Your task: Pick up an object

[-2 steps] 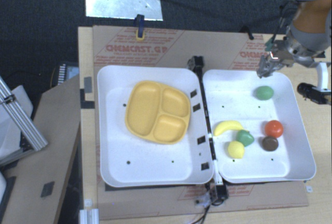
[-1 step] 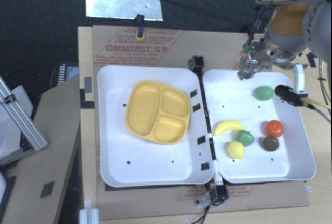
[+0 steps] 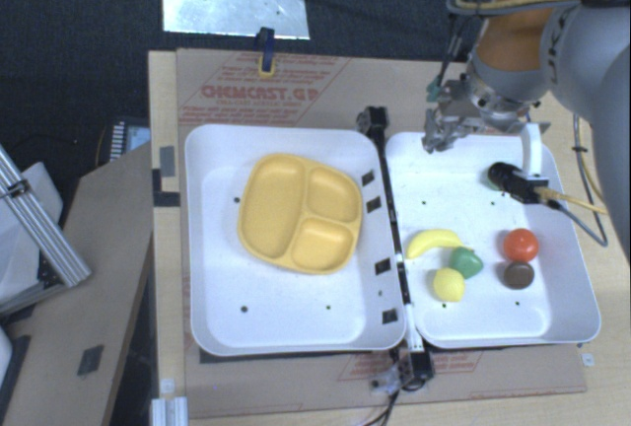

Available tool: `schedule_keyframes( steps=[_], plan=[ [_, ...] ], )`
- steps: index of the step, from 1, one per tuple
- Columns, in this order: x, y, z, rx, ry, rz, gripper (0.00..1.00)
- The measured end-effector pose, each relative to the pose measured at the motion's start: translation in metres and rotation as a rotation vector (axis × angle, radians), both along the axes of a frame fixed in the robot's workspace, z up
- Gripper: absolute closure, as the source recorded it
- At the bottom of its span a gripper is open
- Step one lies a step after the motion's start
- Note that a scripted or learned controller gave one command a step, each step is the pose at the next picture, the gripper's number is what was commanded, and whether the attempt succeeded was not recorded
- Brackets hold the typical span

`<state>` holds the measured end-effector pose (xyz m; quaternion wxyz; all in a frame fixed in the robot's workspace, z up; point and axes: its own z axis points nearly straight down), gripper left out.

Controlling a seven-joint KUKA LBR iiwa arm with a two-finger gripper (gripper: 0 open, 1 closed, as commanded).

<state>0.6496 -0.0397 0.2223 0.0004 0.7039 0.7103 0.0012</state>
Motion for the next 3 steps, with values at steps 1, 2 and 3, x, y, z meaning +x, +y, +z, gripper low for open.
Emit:
schedule_keyframes(
  steps=[1, 2, 3],
  plan=[
    [-0.008, 0.042, -0.001, -0.001, 0.001, -0.002, 1.00],
    [-0.017, 0.096, -0.009, 0.001, 0.002, 0.001, 1.00],
    [-0.022, 0.149, -0.013, 0.001, 0.001, 0.000, 1.00]
  ],
)
